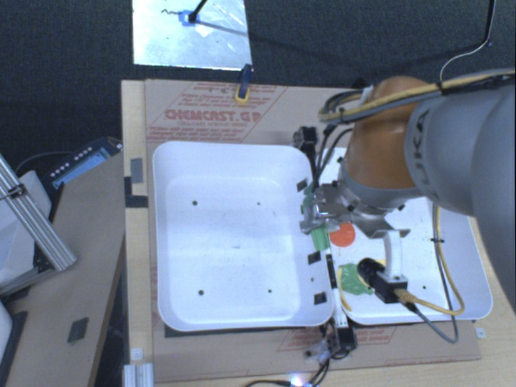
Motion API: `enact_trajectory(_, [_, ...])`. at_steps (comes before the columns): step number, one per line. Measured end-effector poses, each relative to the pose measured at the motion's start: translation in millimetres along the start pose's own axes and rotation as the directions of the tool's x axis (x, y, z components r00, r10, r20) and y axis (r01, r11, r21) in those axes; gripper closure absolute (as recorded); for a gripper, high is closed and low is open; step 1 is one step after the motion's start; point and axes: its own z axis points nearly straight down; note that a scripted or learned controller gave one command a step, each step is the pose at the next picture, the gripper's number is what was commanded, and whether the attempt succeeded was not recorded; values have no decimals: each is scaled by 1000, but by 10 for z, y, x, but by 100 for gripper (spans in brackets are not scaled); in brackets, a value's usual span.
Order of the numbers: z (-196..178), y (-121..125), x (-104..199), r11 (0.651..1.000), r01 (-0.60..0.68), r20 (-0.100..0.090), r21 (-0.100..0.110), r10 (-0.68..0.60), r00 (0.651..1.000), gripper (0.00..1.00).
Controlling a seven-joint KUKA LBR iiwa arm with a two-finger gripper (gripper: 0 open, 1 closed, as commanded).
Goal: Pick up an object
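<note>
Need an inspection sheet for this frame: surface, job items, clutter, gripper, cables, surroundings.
Surface: two white bins on a cardboard sheet; left bin, right bin.
Job's things: orange object and green object in the right bin, near its left wall.
Clutter: nothing seen inside the bins beyond those.
Gripper: gripper low over the wall between the bins, beside the orange object; fingers' state unclear.
Cables: yellow cable looping across the right bin.
Surroundings: foil sheet beyond the bench; metal rail at left.
</note>
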Motion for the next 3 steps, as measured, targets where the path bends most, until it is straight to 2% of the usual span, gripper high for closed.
enact_trajectory(1, [-419,-120,237,1000,-2,-1,0,2,1000,100])
enact_trajectory(2, [-600,305,815,1000,1,-2,-1,-1,1000,100])
enact_trajectory(3, [-133,492,774,1000,-8,2,7,8,1000,100])
